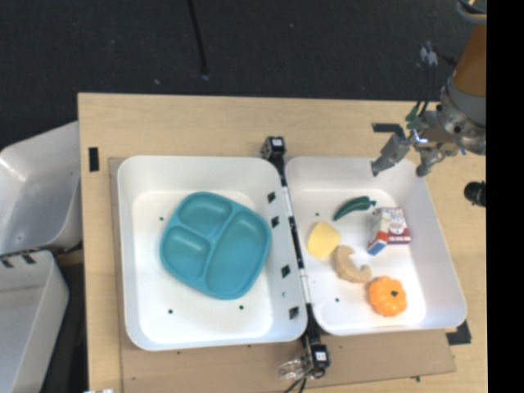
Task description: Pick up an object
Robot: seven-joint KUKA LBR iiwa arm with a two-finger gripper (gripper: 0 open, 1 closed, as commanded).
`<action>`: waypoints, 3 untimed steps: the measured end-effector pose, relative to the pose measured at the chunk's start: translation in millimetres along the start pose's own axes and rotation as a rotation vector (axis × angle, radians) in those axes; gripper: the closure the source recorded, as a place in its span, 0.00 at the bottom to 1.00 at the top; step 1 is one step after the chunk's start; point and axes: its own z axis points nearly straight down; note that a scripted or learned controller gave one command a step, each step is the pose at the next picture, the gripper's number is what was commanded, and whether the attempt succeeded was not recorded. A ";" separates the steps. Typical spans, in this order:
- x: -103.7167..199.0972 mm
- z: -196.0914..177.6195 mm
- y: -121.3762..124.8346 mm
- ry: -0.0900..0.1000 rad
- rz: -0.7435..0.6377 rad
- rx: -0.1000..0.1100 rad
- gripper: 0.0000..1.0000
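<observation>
The right bin [434, 297] holds a green pepper [353, 207], a yellow block [323, 240], a tan curved piece [350, 266], an orange pumpkin [387, 295] and a small white carton with red and blue print [388, 229]. My gripper [406, 159] hangs over the bin's far edge, above and to the right of the pepper. Its two fingers are spread apart, open, with nothing between them.
The left bin [131, 301] holds a blue divided plate [215, 244]. A black clip [273, 146] sits at the top of the seam between the bins. Bare wooden bench [205, 121] runs behind both bins.
</observation>
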 end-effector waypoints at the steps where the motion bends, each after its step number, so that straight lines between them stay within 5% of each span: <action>1: 0.5 -7.7 1.6 -0.001 -0.002 -0.013 0.00; 3: -0.3 103.2 12.3 -0.003 0.001 -0.009 0.00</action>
